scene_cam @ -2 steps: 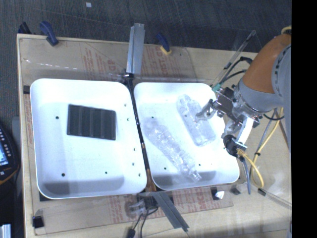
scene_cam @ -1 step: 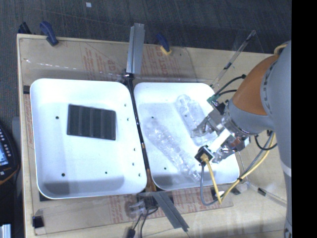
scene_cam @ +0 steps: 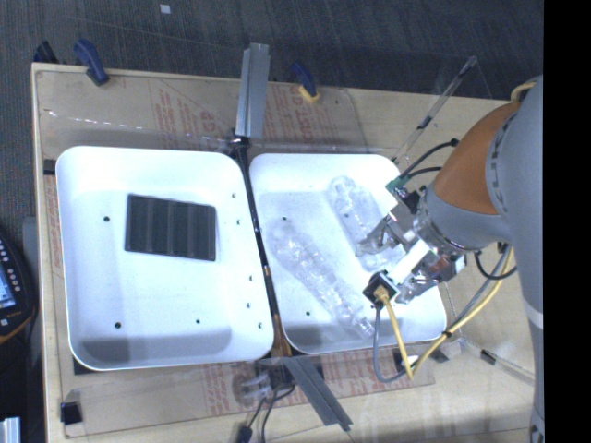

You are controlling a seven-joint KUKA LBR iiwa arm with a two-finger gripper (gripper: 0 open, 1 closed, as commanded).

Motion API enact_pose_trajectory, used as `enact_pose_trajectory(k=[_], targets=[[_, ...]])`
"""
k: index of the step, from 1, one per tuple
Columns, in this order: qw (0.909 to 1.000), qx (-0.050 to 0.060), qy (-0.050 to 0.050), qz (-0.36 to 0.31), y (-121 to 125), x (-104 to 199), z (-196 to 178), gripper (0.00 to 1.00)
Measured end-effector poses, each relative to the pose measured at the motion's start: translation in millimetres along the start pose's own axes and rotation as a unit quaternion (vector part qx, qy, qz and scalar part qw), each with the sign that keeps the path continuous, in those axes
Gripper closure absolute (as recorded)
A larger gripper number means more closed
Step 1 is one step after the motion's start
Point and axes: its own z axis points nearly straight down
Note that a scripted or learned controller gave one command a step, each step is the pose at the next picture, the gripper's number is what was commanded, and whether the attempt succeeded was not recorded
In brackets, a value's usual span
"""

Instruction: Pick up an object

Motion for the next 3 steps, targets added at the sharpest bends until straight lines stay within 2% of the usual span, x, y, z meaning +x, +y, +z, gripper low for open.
enact_pose_trajectory(k=[1, 2, 3], targets=[[0.9873, -0.002, 0.002, 0.159, -55.9, 34.5, -16.3, 0.00], [0.9972, -0.002, 0.002, 0.075, 26.4, 19.0, -30.7, 0.00], [0.9871, 0.000, 0.001, 0.160, -29.3, 38.6, 4.5, 0.00]])
